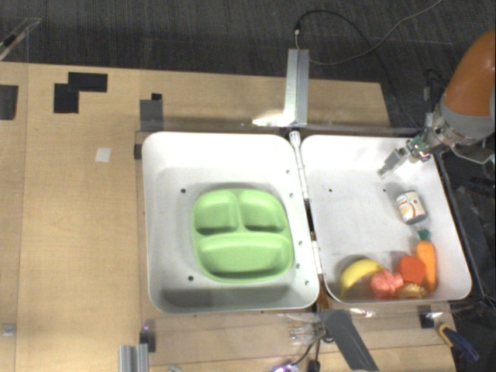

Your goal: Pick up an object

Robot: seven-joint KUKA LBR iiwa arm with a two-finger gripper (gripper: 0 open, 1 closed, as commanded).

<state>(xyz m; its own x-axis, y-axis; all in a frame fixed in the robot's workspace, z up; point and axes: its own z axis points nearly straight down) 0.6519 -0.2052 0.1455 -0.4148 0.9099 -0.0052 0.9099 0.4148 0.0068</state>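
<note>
White can (410, 206) lies below claw (395, 160); apart

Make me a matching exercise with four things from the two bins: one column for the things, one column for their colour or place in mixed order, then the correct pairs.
Things:
1. divided plate
2. banana
3. carrot
4. small can

Descriptions:
A. orange, by the right bin's right wall
B. green, in the left bin
C. white, lying apart above the toy food
D. yellow, at the right bin's front edge

Pairs: 1-B, 2-D, 3-A, 4-C
</note>
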